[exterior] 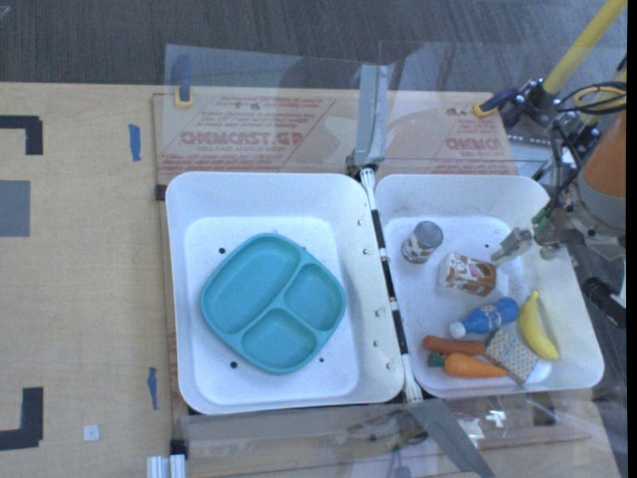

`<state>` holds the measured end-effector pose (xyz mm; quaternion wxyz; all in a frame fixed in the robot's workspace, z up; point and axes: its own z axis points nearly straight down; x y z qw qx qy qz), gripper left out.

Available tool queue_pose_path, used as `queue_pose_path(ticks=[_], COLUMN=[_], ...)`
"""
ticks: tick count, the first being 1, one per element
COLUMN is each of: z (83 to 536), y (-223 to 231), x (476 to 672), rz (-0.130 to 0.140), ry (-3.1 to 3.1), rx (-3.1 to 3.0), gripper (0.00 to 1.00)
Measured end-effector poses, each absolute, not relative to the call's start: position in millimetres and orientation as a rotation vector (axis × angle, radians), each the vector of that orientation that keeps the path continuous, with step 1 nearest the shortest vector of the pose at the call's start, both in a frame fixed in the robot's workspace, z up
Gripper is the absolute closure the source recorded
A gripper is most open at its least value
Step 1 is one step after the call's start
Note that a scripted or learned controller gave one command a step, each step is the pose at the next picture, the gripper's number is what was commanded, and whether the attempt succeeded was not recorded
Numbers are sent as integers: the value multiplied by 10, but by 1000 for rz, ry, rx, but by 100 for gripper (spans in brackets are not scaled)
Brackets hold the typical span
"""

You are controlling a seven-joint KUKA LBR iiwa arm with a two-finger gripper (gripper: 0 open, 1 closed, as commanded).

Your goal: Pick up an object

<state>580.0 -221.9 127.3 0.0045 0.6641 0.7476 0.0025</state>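
Grey gripper (520, 243) hangs with fingers apart near the right bin's (468, 189) right edge, and I fear it closes between pouch (468, 275) and banana (538, 327), grasping nothing.

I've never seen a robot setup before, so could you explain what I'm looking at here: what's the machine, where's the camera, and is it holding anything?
One camera looks down at a slant on a bench with two white bins. The left bin holds a teal divided plate. The right bin holds a small can, a carton, a blue bottle, two carrots, a banana and a patterned sponge. The machine is a robot arm reaching in from the right; its gripper hovers above the right bin with nothing between its fingers.
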Motion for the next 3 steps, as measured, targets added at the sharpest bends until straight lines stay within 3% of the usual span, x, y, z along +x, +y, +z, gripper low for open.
queue_pose_path(ticks=[1,2,3], z=[1137,880,983], y=[-1751,-2024,-2075], x=[5702,5157,5160], rz=[25,22,17], ry=[2304,2232,2219], rx=[2076,2220,2216], gripper=[0,0,100])
